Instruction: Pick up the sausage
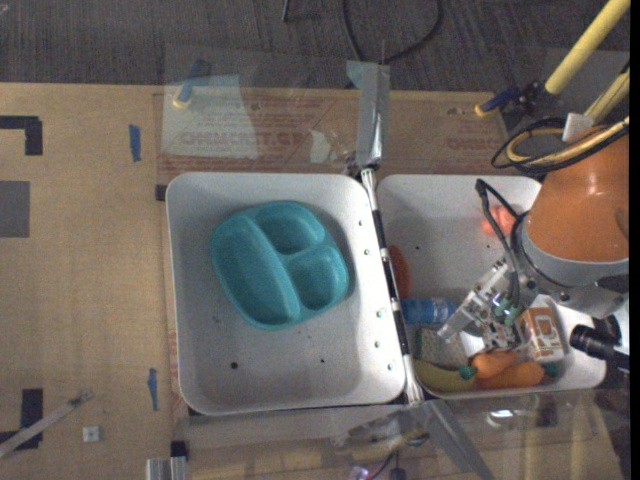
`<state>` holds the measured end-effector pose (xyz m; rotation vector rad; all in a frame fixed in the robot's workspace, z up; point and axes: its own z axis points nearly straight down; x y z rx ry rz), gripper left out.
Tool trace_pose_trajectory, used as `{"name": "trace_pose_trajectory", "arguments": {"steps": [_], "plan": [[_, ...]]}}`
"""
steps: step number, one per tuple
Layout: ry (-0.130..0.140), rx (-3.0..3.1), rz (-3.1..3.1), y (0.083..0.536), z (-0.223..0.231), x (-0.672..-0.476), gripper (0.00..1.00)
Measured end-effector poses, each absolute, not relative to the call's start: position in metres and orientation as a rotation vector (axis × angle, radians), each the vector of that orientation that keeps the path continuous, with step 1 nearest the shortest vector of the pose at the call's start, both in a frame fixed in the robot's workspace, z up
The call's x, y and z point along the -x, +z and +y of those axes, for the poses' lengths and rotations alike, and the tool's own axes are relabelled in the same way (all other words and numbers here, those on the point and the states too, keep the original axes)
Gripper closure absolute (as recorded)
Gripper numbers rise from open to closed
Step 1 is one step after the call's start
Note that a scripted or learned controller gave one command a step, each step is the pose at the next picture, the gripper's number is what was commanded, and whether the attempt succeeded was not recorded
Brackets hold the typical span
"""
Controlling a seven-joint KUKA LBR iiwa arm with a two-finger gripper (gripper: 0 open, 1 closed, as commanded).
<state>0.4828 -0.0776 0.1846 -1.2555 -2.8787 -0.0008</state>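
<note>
Fingers on your gripper look spread, with nothing between them, probably ready to close. From the left: a teal plate sits in the left bin. What looks like the reddish sausage lies against the left wall of the right bin. The gripper hangs right of it, over a banana and carrot.

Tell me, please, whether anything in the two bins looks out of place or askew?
Nothing looks spilled or damaged. The teal plate sits skewed in the left bin, and the toys are crowded into the right bin's near corner under the gripper.
</note>
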Motion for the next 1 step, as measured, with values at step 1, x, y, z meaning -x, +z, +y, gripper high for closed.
{"name": "trace_pose_trajectory", "arguments": {"steps": [1], "plan": [[-0.003,1.265,-2.879,0.1946,-0.0797,-0.4838,1.0]]}}
